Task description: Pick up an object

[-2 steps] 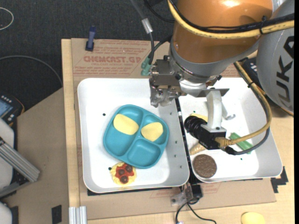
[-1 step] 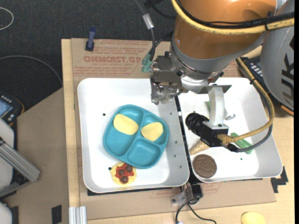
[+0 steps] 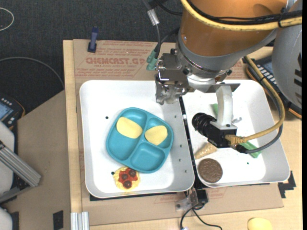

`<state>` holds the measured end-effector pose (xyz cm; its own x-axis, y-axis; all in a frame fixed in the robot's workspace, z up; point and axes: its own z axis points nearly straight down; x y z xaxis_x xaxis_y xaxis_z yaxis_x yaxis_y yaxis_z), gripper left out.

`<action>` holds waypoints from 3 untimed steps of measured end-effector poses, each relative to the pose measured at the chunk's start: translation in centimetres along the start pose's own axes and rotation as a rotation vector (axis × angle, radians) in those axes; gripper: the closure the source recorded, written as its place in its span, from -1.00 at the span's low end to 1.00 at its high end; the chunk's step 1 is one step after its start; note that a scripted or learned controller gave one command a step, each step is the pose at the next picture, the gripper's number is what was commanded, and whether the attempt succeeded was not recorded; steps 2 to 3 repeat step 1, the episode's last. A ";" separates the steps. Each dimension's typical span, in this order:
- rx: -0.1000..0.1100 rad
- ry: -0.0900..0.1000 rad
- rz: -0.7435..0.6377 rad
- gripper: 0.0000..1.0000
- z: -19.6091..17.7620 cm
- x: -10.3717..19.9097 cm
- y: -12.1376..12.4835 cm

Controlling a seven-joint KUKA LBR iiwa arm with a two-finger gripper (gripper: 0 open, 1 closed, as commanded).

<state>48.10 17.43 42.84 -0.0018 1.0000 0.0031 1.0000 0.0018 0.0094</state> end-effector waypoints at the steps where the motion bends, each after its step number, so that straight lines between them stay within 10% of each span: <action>1: -0.003 0.000 -0.001 1.00 -1.0 0.1 0.1; 3: -0.003 0.000 -0.001 1.00 -1.0 0.1 0.1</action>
